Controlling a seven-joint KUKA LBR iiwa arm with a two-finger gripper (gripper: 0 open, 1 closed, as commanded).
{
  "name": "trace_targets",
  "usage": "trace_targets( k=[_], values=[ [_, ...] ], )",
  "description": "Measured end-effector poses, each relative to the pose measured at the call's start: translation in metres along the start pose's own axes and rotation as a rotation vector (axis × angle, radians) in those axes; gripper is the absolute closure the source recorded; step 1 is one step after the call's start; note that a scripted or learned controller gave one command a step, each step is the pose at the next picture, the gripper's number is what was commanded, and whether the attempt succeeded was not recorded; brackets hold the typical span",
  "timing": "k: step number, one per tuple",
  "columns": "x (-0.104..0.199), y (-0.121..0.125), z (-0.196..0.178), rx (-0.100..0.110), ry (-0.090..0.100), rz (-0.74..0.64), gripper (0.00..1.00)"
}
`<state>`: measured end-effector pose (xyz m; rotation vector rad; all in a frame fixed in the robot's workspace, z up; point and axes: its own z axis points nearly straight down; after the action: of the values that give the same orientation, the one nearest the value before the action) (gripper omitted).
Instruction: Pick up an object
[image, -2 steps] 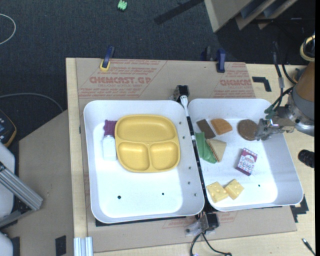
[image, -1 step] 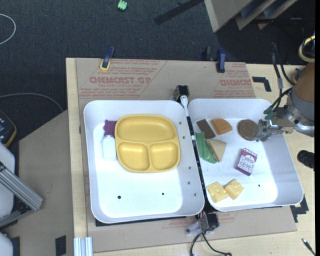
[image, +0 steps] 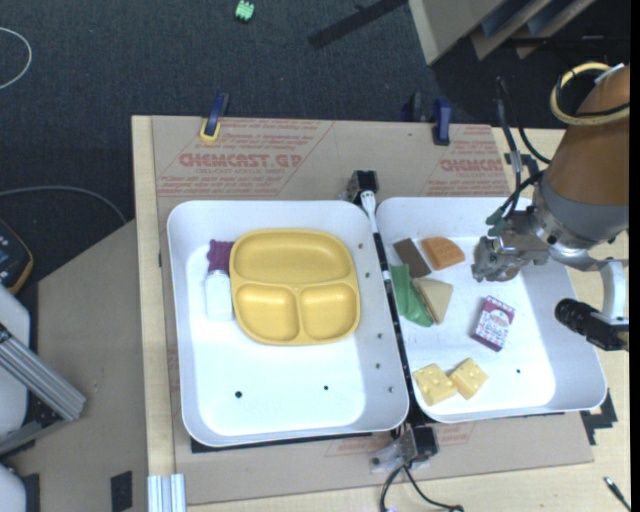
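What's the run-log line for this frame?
arm: over right bin | gripper: above bin floor, nothing seen held | nearest: purple packet, orange piece | left bin: yellow tray

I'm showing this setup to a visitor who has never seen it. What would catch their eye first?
First the big yellow divided plate, filling much of the left bin, with a purple item and a white one tucked at its left side. Then the grey and orange arm at the right, its gripper over the right bin, above a small patterned packet. Two yellow cheese-like blocks lie near that bin's front edge.
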<state>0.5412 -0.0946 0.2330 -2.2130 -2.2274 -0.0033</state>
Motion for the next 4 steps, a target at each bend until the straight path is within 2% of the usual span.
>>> trace_targets(
  k=[1,2,3,4],
  values=[
    [0.051,-0.014,-0.003,0.003,0.001,0.001,1.00],
    [0.054,-0.020,0.017,0.005,-0.001,0.007,1.00],
    [0.063,-0.019,0.012,-0.001,-0.003,0.005,1.00],
    [0.058,-0.017,0.018,0.002,-0.003,0.007,1.00]
  ],
)
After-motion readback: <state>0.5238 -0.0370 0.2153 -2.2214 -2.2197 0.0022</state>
